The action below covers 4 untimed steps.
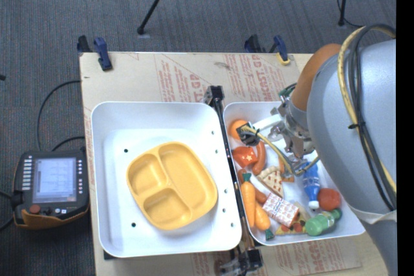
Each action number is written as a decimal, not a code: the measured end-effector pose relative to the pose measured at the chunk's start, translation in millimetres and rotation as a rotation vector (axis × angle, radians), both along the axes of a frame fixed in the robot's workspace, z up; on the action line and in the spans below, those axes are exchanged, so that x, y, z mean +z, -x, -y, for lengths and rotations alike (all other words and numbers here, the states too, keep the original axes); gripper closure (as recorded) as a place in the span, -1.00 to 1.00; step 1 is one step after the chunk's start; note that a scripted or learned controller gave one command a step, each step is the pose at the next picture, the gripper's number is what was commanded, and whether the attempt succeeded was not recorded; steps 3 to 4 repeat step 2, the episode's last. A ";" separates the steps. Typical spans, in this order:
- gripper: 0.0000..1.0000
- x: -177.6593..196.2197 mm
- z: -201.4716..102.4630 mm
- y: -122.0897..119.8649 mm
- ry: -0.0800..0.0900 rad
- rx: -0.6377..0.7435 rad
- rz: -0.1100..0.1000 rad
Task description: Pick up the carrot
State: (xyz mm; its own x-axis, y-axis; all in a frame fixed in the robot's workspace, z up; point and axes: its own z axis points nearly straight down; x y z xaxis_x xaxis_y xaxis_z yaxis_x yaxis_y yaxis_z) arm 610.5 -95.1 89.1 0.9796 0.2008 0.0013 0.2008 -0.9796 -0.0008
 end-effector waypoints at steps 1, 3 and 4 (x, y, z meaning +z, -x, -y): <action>1.00 8.2 -1.6 1.1 -0.004 0.004 -0.007; 1.00 17.6 -2.6 1.3 -0.006 0.010 -0.010; 1.00 17.6 -2.6 1.3 -0.006 0.010 -0.010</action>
